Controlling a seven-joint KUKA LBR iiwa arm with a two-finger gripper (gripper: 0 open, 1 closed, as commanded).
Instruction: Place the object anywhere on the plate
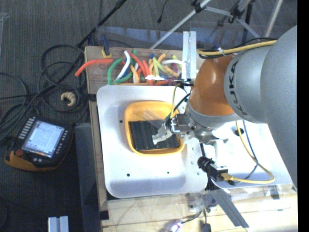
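Hovering low over the right rim of the plate, the gripper hangs just above a dark, flat object that lies on the yellow plate's floor. Whether the tool is open or closed I cannot tell from here; the metal tip blurs into the dark slab beneath it, and I see nothing clearly clamped.

The object looks to be inside the plate already, lying flat toward its near side, so to my eye the job is at the letting-go stage. Doing that well would mean releasing cleanly and lifting straight up, so the slab is not dragged up the plate's sloped wall or tipped over the rim on the right.

The plate sits in the left bin, toward its far half, with bare white floor near and left of it. The arm bulks over the right bin and hides most of it, its orange band just right of the plate.

Beyond the bins' far edge lies a tangle of coloured tubes, well apart from the work. Yellow and black cables trail off the wrist over the right bin; they look the likeliest thing to snag on a retreat. A pendant rests on the floor far left.
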